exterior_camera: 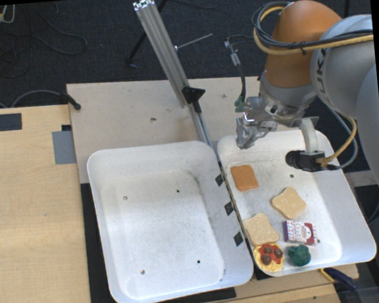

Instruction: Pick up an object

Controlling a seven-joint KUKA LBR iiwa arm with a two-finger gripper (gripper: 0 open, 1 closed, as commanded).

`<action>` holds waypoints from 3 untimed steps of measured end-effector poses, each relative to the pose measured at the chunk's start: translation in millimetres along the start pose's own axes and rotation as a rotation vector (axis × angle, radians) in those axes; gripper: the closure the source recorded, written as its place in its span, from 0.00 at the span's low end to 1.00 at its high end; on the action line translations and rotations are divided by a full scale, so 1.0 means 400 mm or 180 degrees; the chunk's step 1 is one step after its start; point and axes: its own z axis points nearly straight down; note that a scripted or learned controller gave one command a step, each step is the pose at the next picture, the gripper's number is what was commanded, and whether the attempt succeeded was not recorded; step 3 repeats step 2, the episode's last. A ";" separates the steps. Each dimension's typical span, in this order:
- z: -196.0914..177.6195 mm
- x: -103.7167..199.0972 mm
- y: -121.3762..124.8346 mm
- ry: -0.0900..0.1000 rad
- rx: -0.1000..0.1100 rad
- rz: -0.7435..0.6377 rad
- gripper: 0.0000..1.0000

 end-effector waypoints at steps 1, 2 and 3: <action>0.019 0.148 -0.009 -0.0002 0.0003 0.0001 1.00; 0.026 0.289 -0.026 -0.0001 0.0005 0.0001 1.00; 0.026 0.289 -0.026 -0.0001 0.0005 0.0001 1.00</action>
